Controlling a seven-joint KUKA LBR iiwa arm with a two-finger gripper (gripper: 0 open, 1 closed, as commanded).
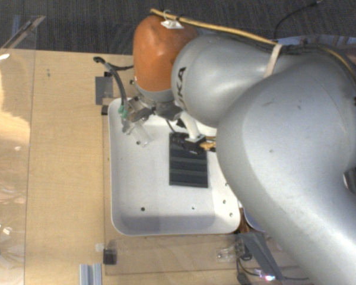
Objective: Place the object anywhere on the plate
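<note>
My gripper (136,126) hangs below the orange wrist band over the far left corner of a white bin (160,221). It stands close to the bin's left wall, low over the floor. The grey arm reaches in from the right and hides the bin's right side and everything beyond it.
The white bin's near wall and left rim (111,171) are raised edges around the gripper. A dark bracket (104,91) is fixed to the wooden bench just beyond the bin's far left corner. A clear panel (12,159) lies over the bench at the left.
</note>
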